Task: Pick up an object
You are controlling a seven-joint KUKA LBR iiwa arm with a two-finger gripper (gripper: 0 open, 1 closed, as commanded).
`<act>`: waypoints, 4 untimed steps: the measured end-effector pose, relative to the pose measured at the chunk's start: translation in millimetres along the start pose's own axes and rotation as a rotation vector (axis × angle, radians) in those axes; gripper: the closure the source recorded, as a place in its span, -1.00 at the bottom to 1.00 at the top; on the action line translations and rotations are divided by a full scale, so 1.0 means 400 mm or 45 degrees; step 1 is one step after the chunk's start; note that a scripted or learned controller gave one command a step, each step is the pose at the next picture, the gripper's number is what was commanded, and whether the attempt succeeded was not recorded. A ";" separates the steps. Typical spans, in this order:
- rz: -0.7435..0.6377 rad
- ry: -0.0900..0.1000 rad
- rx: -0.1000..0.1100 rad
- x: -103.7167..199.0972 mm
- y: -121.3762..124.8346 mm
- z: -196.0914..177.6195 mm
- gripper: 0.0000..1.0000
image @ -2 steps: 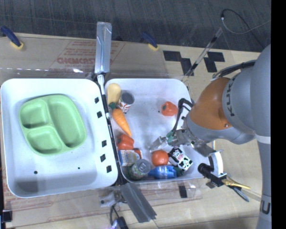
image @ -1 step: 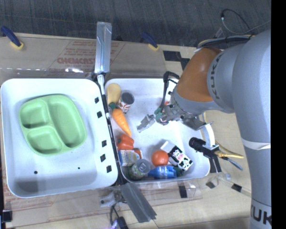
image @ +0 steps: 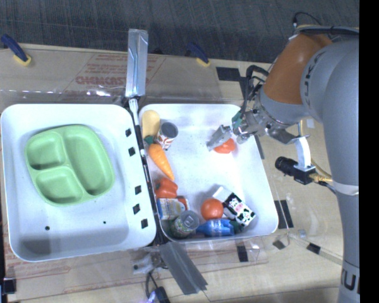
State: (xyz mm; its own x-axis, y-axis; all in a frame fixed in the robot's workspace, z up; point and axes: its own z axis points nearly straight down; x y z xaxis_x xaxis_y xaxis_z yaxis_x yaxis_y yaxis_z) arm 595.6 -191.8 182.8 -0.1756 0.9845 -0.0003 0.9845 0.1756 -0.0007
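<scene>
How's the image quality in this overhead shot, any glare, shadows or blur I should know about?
Camera view: lighting is even and fairly soft; the white bins look bright but not blown out. A soft shadow lies in the left bin's lower-left corner. The green divided tray is clear, while the gripper and the small red thing beside it look slightly smeared. The whole frame is mildly grainy.
</scene>
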 end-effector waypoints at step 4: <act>-0.461 0.000 -0.001 -0.069 0.145 0.228 -1.00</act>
State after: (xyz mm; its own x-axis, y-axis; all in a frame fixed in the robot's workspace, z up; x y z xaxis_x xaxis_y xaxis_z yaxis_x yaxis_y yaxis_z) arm 657.3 -209.0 91.8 -0.5132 0.8583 0.0002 0.8583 0.5132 -0.0002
